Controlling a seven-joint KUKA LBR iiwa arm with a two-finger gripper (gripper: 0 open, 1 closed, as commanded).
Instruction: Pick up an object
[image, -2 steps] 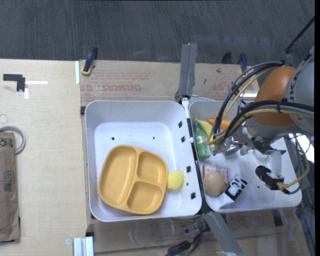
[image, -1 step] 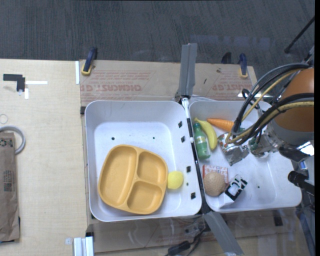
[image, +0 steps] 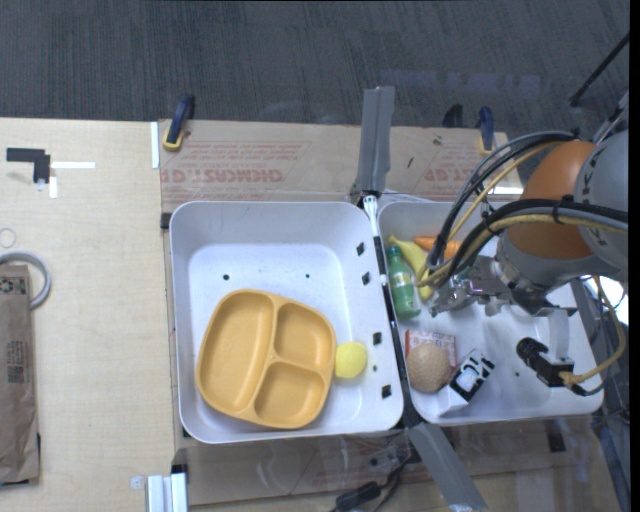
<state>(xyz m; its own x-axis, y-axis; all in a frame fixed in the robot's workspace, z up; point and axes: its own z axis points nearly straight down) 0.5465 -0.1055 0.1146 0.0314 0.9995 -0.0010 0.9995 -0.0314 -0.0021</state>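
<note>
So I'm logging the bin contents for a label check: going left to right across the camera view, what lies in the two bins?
Yellow divided plate → small yellow ball → green bottle → tan round object → black-and-white item.

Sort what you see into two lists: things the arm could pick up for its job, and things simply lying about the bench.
For the job: green bottle, banana, brown ball, black-and-white box, yellow ball, divided plate, the two bins, and the arm.

Lying about: brown bag, blue clamps, cardboard sheet.
</note>
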